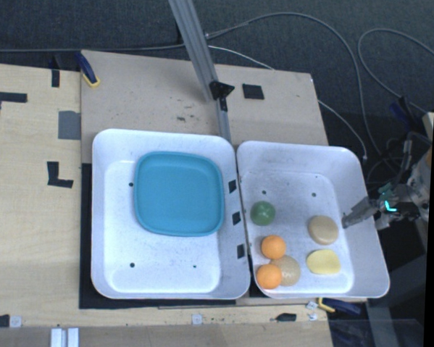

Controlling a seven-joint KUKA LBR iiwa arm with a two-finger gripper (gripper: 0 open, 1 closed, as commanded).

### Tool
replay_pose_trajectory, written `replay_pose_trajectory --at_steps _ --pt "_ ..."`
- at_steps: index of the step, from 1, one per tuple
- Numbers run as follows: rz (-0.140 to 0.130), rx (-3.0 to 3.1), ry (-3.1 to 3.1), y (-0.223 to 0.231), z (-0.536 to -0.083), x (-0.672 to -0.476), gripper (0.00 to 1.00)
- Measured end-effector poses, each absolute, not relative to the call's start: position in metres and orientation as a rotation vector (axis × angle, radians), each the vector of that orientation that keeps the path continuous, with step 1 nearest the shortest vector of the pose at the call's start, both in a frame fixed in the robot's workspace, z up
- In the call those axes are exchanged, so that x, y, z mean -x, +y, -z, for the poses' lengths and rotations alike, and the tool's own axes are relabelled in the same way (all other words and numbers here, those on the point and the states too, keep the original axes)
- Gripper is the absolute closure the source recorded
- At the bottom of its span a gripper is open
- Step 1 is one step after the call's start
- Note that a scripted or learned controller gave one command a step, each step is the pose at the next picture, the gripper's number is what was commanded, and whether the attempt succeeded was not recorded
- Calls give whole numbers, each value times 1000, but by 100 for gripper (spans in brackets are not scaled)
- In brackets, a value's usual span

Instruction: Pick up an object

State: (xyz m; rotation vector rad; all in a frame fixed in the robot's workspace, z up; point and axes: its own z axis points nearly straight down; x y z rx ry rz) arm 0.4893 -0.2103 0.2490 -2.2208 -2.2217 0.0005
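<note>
Gripper (pixel 356 215) sits at the right rim of the right bin (pixel 290 155), low over the wall, coming in from the counter's right edge. Can't tell from this angle what state it is in; too small and dark against the rim. Nothing visibly between it.

Targets are all in the right bin, clustered toward its near-right corner:
- tan round object (pixel 323 229), closest, just beside the gripper, inboard and slightly nearer the front edge
- yellow object (pixel 324 262), near the bin's front-right corner, just in front of the tan one
- two orange balls (pixel 273 247) (pixel 269 276), touching or nearly so, toward the bin's front-left, with a beige round object (pixel 289 270) right against the lower ball
- green ball (pixel 263 213), alone near the bin's left wall, mid-depth

Left bin (pixel 116 164) carries a blue plate (pixel 178 193), not relevant.

Judgement: step in hand is the approach, no grasp yet. Tan object is the sensible pick: shortest move, and it stands apart from its neighbours except the yellow one in front. Centre over it before descending and straddle it along the axis away from the yellow object. Risk is the bin wall: it's close on the right, so one side could catch the rim or slope. The orange/beige cluster is a worse choice, too tight for a clean straddle.
</note>
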Motion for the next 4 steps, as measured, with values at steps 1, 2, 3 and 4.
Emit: replay_pose_trajectory --at_steps 1,2,3,4 --pt "-1 2221 -2222 -210 -249 -489 0" --pt "-5 2217 -2219 -208 -187 -493 0" --pt "-4 2216 -2219 -199 -131 -498 0" --pt "1 2222 -2223 -199 -89 -498 0"
